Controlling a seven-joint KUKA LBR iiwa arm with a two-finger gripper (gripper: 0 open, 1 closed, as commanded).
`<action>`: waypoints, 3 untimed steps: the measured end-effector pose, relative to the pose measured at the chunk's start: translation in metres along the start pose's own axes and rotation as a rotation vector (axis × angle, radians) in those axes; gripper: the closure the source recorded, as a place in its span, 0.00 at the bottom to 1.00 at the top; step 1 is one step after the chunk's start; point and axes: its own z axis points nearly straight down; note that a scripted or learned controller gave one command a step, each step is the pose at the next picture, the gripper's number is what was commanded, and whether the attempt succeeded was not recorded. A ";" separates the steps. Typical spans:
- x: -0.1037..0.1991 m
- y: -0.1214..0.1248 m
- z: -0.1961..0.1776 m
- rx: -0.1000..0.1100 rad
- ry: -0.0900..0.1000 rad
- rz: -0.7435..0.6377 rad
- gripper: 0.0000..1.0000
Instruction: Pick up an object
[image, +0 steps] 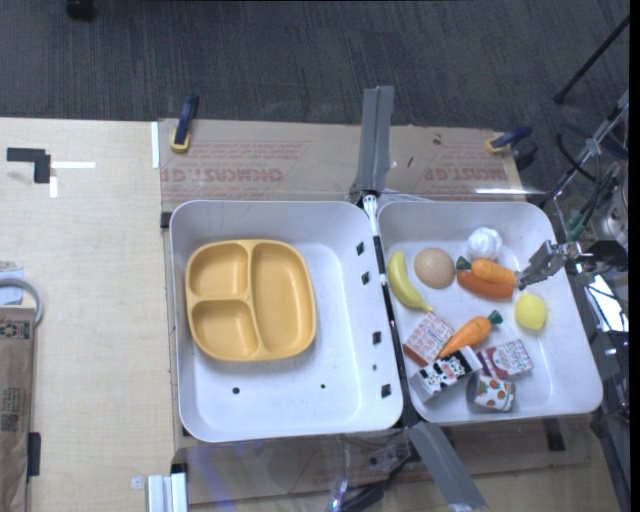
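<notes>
The right bin (562, 372) holds a banana (403, 281), a tan round item (434, 266), a white garlic-like lump (484, 241), a big orange carrot (487, 279), a lemon (531, 312), a smaller carrot (468, 333) and several small cartons (445, 373). My gripper (532, 270) reaches in low from the right edge of this bin. Its tip sits just right of the big carrot and just above the lemon. Nothing shows as lifted off the bin floor.
The left bin (280, 400) carries a yellow divided plate (250, 300). A grey divider post (376, 140) rises between the bins at the back. Cables and arm hardware (600, 230) crowd the right side. Clamps (183, 122) hold cardboard behind the bins.
</notes>
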 end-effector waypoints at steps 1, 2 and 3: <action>-0.009 0.044 0.100 0.000 0.001 -0.188 0.00; -0.023 0.039 0.147 -0.001 0.001 -0.007 0.00; -0.042 0.090 0.191 -0.002 -0.001 -0.092 0.00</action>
